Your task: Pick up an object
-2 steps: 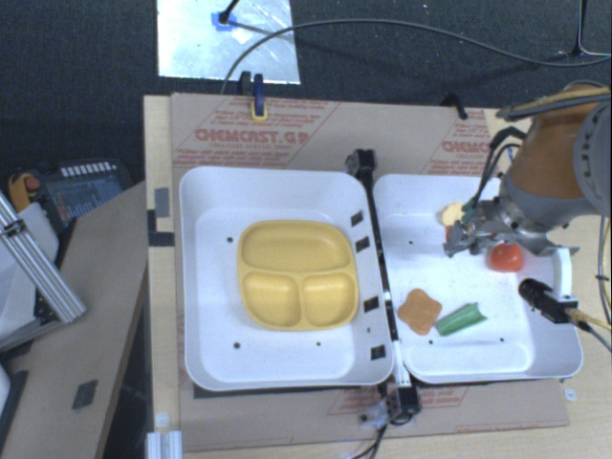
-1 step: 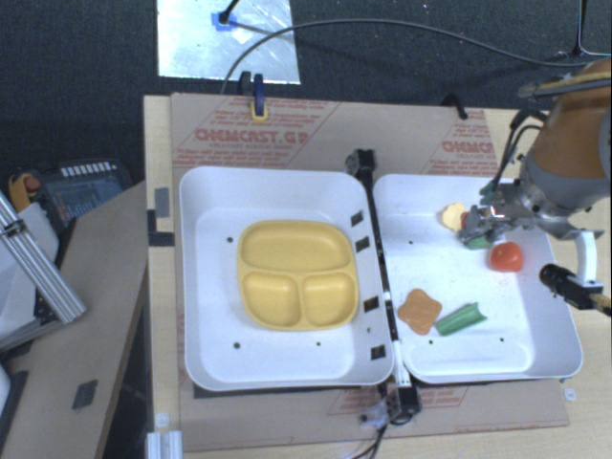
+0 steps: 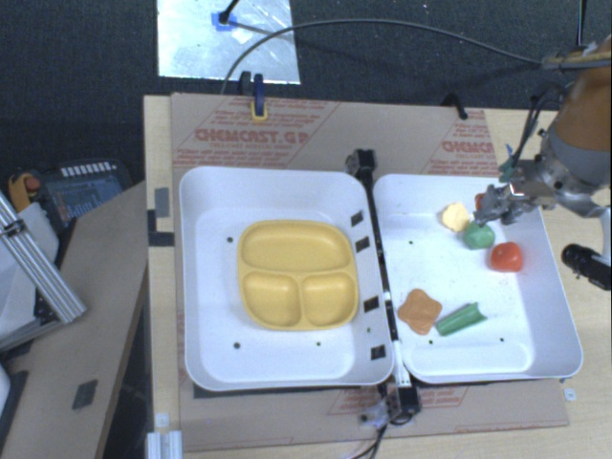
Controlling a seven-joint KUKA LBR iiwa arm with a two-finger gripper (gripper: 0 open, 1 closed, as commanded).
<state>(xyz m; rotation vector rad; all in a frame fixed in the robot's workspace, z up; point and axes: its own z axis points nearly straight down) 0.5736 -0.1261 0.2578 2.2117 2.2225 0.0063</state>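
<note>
Meanwhile, hand [image 3: 494,207] hovers over green ball [image 3: 478,236] (round, axisless).

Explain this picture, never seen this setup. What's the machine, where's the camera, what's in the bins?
One fixed camera looks down at a slant on a bench with two shallow white bins. The grey arm with an orange band reaches in from the right; its gripper sits low over the right bin, just above a round green piece and beside a yellow piece. Nothing is visibly held. That bin also holds a red tomato-like piece, an orange piece and a long green piece. The left bin holds a yellow three-compartment tray.
</note>
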